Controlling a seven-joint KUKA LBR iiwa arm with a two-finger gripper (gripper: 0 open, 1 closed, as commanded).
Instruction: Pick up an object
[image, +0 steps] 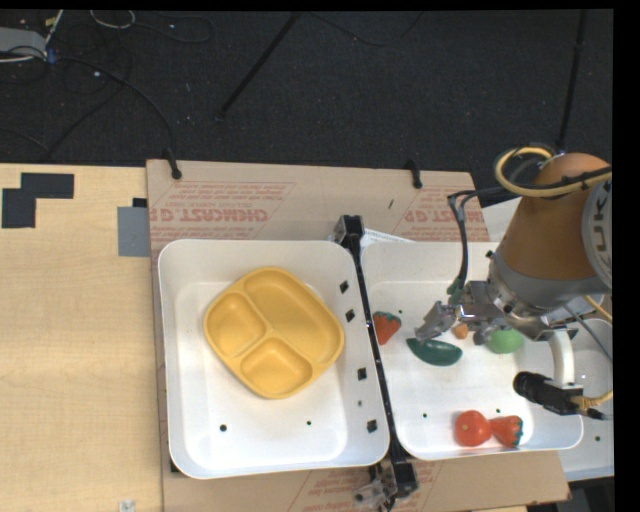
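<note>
On the far left the pale wooden tabletop (70, 350) is bare apart from a black patch (38, 196) and a grey square (132, 230) towards the far side. A sheet of printed cardboard (260, 205) lies under both bins.

The left bin (190, 440) holds one thing, a yellow divided plate (273, 332). It sits tilted in the middle with its three compartments bare. There is free white floor all round it, most of it along the near edge.

A black strip (365, 330) runs down the seam where the two bins meet. In the right bin (430, 405) a small red piece (386, 324) lies just beside that seam.

To its right the gripper (447, 322) hangs low over the bin floor. The dark green piece (436, 351) lies just on its near side, very close to it or touching. I can't make out from this view how wide the gripper stands, and I see nothing clearly held in it.

A pale green piece (506, 341) sits further right, partly under the grey and orange arm (550, 240), which covers that far right corner.

Near the front edge a red round piece (472, 428) and a red tapered piece (508, 430) lie touching. The floor between them and the dark green piece is free, as is the near left part of this bin.
</note>
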